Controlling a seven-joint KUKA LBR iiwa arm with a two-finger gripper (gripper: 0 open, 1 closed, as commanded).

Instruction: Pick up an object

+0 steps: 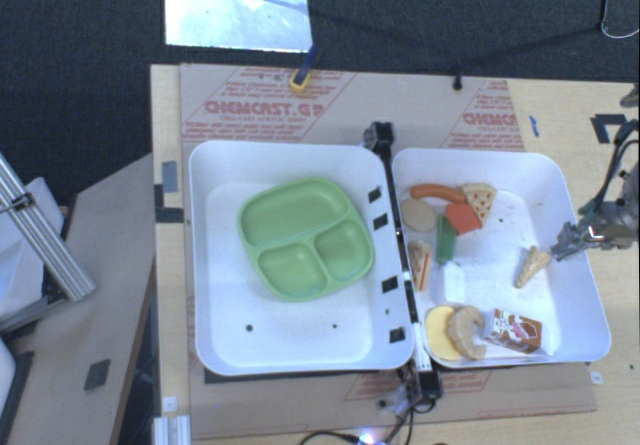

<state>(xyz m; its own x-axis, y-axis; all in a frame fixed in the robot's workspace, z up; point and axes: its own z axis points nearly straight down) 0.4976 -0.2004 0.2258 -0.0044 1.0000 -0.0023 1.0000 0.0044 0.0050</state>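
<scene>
The gripper (pixel 572 243) sits at the right edge of the frame, low over the right bin (pixel 570 193). I cannot tell if it is wide or shut. Nothing is picked up yet. A pale cone (pixel 531 266) lies just beside it. A long orange sausage (pixel 437 192) and other toy food lie further left. The green tray (pixel 305 238) looks smooth.

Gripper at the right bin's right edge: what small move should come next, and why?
Probably ease the gripper a little left and down onto the cone-shaped piece. It hangs just right of that piece inside the right bin, with nothing visibly between its fingers, and the other toys lie farther left.
</scene>
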